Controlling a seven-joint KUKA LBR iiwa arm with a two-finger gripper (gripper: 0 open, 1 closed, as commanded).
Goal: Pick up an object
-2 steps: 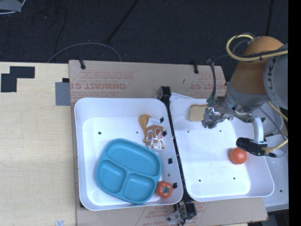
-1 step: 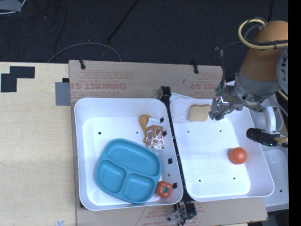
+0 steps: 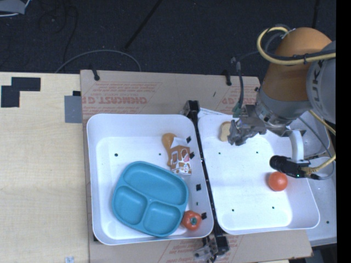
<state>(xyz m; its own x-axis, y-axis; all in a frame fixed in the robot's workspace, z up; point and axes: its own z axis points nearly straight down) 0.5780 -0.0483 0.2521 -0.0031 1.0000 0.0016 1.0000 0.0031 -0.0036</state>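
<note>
Gripper poised over the right bin's far left corner, beside a small tan rounded object.

The small tan rounded object (image 3: pixel 225 130) is seen against the far wall of the right white bin (image 3: pixel 258 223), just beside the gripper (image 3: pixel 237 138); whether the gripper is wide or narrow cannot be told. An orange-red ball (image 3: pixel 277 181) lies nearer the right side. In the left white bin (image 3: pixel 101 147) are found a blue compartment plate (image 3: pixel 149 199), a red tomato-like fruit (image 3: pixel 191 220), and a printed packet (image 3: pixel 180 160).
</note>
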